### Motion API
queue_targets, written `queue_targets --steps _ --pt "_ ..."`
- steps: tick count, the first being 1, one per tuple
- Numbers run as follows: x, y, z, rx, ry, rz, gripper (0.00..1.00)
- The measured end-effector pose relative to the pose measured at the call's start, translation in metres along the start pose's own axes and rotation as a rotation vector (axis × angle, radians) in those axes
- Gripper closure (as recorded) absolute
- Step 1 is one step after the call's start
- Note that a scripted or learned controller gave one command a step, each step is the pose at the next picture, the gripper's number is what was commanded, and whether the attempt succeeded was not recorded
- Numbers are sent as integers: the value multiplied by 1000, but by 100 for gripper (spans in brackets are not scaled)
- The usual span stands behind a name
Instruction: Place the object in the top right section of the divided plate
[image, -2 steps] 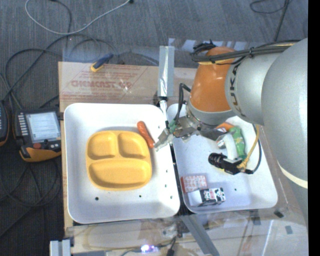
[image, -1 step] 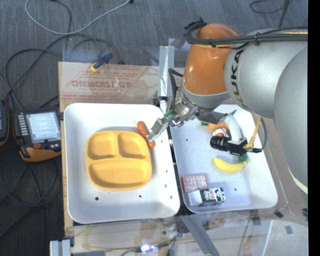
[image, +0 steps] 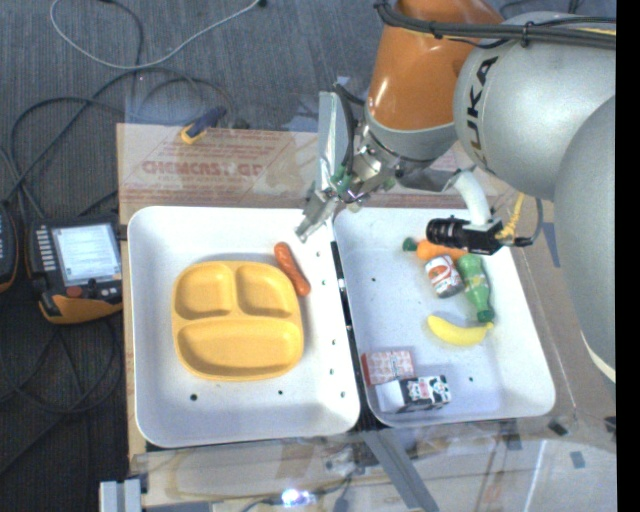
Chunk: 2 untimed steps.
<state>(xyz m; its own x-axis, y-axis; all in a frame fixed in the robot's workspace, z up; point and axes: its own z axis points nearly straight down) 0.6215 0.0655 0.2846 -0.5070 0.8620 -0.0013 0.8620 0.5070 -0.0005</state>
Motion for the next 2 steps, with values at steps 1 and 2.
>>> queue_targets --steps 1,2 --pt "-1 0 -9 2 -5 1 100" --pt "76 3 74 2 3 -131 100"
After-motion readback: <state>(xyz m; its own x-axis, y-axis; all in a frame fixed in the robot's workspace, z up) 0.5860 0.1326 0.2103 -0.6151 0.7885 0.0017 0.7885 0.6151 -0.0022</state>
